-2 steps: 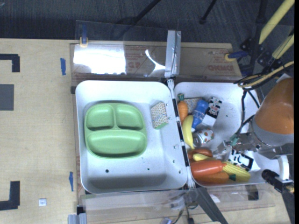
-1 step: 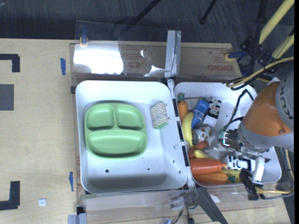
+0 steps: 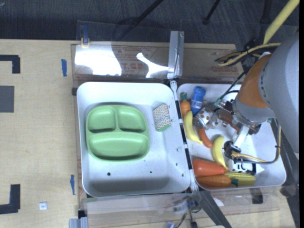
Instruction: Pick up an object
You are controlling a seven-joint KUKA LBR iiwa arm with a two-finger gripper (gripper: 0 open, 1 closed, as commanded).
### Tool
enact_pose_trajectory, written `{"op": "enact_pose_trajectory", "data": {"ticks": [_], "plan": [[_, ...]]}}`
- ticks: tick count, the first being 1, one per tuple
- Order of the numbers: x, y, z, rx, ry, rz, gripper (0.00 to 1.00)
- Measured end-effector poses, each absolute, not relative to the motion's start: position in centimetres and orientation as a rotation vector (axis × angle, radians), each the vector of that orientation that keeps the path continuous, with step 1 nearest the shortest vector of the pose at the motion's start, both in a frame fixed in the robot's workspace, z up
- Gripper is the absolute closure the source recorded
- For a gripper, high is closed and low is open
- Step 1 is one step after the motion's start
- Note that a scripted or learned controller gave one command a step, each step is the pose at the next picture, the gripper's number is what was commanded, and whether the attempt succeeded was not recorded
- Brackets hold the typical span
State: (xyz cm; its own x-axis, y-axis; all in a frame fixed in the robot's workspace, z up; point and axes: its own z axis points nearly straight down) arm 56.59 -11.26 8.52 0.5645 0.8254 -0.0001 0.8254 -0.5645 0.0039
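The right bin [image 3: 270, 175] holds several toy foods. A yellow banana [image 3: 189, 129] lies along its left wall and a second banana [image 3: 218, 151] sits near the middle. Two orange carrots [image 3: 207, 166] lie at the front, with a yellow-green piece [image 3: 240, 177] beside them. A blue bottle [image 3: 197, 95] stands at the back left. A thin orange-red piece [image 3: 204, 137] lies between the bananas. My gripper [image 3: 206, 118] is low in this bin, just right of the first banana and below the bottle. Its tip is lost among the clutter.
The left bin [image 3: 95, 179] carries a green divided tray [image 3: 116, 132] and a small woven pouch [image 3: 162, 116] near the divider wall [image 3: 183, 137]. A black-and-white item [image 3: 242, 165] and cables lie under the arm's wrist. The grey arm with its orange band [image 3: 249, 87] covers the right bin's back right.
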Motion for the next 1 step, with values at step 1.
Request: {"op": "enact_pose_trajectory", "data": {"ticks": [1], "plan": [[51.60,-16.30,13.76,2.863,1.304,-0.009,0.00]]}}
